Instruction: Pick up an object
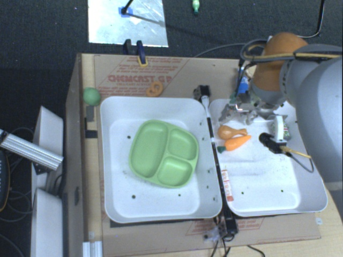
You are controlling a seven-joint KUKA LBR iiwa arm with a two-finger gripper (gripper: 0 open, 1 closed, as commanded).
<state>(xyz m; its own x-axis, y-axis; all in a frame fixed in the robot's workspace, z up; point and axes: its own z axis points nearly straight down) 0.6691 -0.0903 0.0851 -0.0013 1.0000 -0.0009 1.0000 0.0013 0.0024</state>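
Over right bin [268,189], gripper [239,111] near orange carrot [237,142], grip unreadable; green plate [163,153] opposite.

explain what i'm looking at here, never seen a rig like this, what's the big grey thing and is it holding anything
One camera, fixed above a bench, looks down at a slant. The big grey shape with the orange band is a robot arm reaching in from the right. Its gripper hangs over the back of the right white bin, close to two orange toy foods: a pale piece and a carrot-like one. It does not seem to hold anything. The left bin holds a green divided plate. A green ball sits on the bench outside the bins.
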